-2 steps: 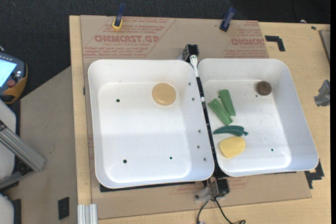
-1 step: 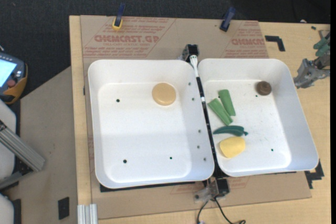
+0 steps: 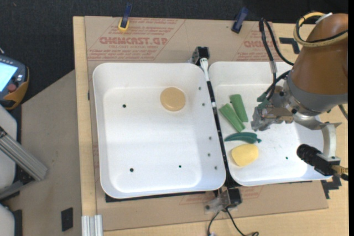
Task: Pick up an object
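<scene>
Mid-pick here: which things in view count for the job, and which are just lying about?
For the job:
gripper, low in the right bin
green pieces
dark green strip
yellow lump
tan disc in the left bin

Lying about:
blue clamps
cardboard sheet
black cable

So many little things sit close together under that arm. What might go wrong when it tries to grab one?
1. The green pieces, the dark green strip and the yellow lump lie close together, so the gripper may nudge a neighbour.
2. They lie near the right bin's wall, which may block the gripper.
</scene>
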Controlling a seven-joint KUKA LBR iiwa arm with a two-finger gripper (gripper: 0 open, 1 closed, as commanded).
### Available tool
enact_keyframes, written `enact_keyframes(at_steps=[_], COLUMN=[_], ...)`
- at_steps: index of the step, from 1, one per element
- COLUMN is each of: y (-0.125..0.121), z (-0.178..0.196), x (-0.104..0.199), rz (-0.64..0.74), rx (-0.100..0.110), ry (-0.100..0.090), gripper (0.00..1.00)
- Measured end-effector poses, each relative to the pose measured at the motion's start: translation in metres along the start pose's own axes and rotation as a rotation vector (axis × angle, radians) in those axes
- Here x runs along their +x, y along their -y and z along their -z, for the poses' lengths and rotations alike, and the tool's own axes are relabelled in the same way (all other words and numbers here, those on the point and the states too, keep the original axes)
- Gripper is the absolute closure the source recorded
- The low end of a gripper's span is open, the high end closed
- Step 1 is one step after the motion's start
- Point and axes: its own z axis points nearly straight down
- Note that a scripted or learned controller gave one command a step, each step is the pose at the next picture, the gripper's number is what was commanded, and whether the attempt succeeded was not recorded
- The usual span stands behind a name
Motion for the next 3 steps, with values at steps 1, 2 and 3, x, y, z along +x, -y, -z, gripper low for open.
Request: enact_keyframes(at_steps=[1,2,3], y=[0.010,0.011,0.009], z=[0.110,0.002,0.018], x=[0.028,0.076,0.073], rz=[0.000,0.000,-0.005], rx=[-0.025,-0.005,-0.018], ry=[0.004,0.002,0.004], gripper=[1.00,1.00,1.00])
